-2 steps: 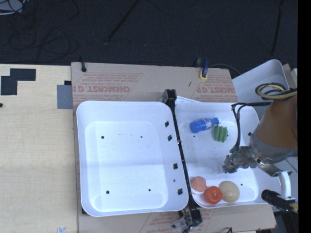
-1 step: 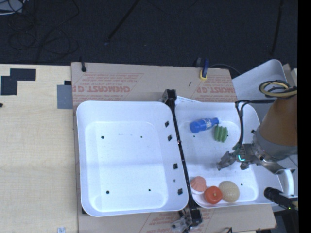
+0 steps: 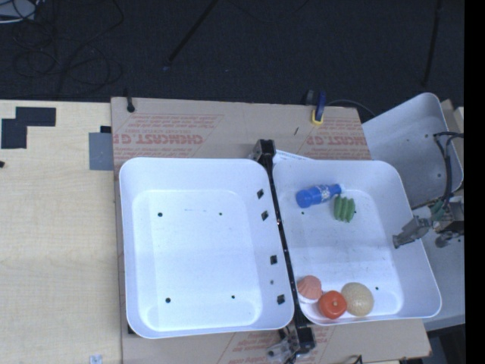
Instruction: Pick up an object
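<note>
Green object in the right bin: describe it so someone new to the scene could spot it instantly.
Start at the right bin of the two white ones. In its far half, two things lie close together: a blue bottle and, just right of it and slightly nearer, the green object. It is small, ridged and dark green, the only green thing there; the others are blue, orange, pink and cream.

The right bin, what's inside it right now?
The right bin holds a blue bottle beside a green ridged piece, and in its near corner a pink piece, a red-orange ball and a cream ball. Anything beneath them is hidden.
</note>
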{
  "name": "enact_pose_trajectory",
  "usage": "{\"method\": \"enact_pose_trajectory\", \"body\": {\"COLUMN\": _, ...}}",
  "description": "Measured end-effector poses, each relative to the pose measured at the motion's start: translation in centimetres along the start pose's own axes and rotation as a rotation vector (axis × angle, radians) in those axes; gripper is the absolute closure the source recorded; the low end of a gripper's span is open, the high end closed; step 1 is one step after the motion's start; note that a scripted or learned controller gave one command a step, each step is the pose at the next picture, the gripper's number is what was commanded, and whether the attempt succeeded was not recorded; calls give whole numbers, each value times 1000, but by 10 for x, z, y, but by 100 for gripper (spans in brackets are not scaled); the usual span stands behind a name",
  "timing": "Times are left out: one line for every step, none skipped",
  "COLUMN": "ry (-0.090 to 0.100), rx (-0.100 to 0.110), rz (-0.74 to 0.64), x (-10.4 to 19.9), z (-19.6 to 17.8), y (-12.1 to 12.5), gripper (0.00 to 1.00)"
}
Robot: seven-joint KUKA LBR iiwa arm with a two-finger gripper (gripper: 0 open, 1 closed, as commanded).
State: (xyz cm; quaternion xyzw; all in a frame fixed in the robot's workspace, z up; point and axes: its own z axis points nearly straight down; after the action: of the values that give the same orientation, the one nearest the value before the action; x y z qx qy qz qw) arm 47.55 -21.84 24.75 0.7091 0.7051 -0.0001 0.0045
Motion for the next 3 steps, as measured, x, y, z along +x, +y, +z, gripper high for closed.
{"method": "enact_pose_trajectory", "body": {"ry": 2, "rx": -3, "rz": -8, "x": 4, "z": -93, "y": 20, "gripper": 0}}
{"method": "enact_pose_trajectory", "body": {"ry": 0, "rx": -9, "rz": -10, "x": 7, "z": -226, "y": 72, "gripper": 0}}
{"method": "enact_pose_trajectory", "body": {"ry": 9, "rx": 12, "rz": -3, "x": 3, "z": -190, "y": -2, "gripper": 0}}
